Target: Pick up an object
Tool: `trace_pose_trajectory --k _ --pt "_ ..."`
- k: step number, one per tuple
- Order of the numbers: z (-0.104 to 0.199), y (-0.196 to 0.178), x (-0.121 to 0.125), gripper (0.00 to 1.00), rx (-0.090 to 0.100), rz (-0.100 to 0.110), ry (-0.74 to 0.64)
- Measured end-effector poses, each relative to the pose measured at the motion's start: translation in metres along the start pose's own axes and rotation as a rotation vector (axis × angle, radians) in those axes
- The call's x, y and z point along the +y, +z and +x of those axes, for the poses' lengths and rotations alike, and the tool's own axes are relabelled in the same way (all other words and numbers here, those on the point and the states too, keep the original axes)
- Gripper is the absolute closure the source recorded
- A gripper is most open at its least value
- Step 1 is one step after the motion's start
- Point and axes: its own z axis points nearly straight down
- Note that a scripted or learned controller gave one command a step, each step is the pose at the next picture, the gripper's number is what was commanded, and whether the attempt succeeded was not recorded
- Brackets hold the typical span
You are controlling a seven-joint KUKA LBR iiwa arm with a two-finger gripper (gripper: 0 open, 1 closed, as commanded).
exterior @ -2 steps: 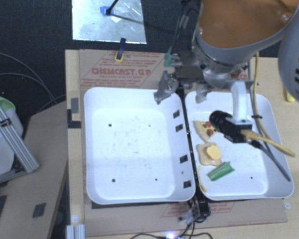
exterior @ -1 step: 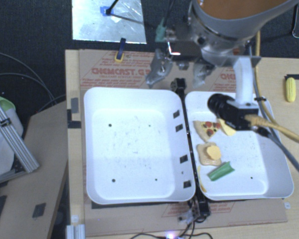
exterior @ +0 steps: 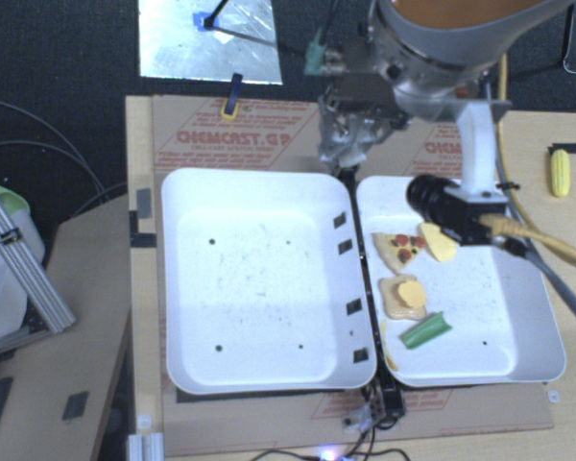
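Note:
The right bin (exterior: 518,353) holds several small toy foods near its left side. A pizza slice (exterior: 400,249) lies beside a yellow wedge (exterior: 441,243). In front of them are a tan bread piece (exterior: 402,297) with a yellow top and a green piece (exterior: 425,330). My gripper (exterior: 344,159) hangs above the back rims where the two bins meet, behind and to the left of the foods. I see nothing between its fingers. The big grey and orange arm (exterior: 461,8) fills the space above it.
The left bin (exterior: 259,277) sits beside the right one on a cardboard sheet (exterior: 240,133). A black cylinder on a white bracket (exterior: 444,207) and a yellow cable (exterior: 547,243) hang over the right bin's back. A yellow item (exterior: 560,172) lies on the bench at far right.

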Motion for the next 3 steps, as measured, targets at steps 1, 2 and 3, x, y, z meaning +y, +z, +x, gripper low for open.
trace_pose_trajectory --k 1,2,3 --pt "0.033 0.111 -0.002 1.00 -0.007 0.016 0.002" --pt "-0.038 0.005 0.016 1.00 0.000 -0.008 0.016" --pt "0.034 0.012 0.002 1.00 0.000 0.005 -0.001"
